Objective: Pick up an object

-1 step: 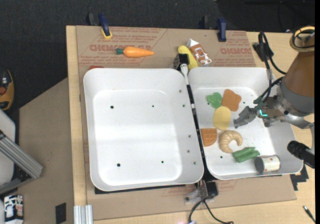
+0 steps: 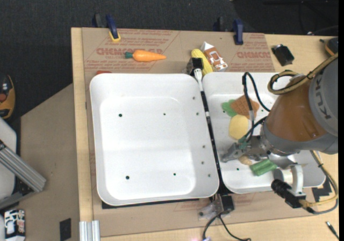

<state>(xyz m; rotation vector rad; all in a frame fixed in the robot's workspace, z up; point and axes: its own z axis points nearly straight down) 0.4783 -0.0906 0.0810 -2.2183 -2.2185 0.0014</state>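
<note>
A dark carpeted floor surrounds the tan surface (image 2: 177, 46), which carries two white bins: the left bin (image 2: 150, 138) in the frame's centre and the right bin (image 2: 231, 178) toward the right edge. On the surface at upper centre lie a toy carrot (image 2: 146, 56) and a corn cob (image 2: 200, 58). The arm enters from the right, its jaws (image 2: 236, 153) low in the right bin, whether apart or together I cannot tell, beside a yellow object (image 2: 239, 126), a green piece (image 2: 263, 168) and an orange-and-green item (image 2: 241, 107).
</note>
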